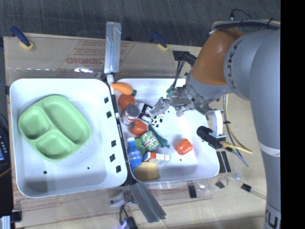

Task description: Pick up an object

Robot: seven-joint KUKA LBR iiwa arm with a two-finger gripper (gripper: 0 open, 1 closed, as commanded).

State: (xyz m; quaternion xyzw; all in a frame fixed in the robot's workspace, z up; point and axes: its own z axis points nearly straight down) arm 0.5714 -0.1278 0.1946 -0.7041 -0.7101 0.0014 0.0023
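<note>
My gripper hangs low over the middle of the right bin, its fingers spread apart with nothing between them. Just left of it lie a red tomato, a small grey-topped item and another red piece. An orange carrot lies at the bin's far left corner. Nearer the front are a green round item, a blue bottle, a red-and-white carton and a tan lump. An orange-red pepper sits alone to the right.
The left bin holds a green divided plate. The grey arm with its orange band reaches in over the right bin's far right side. Black clips line the divider between the bins.
</note>
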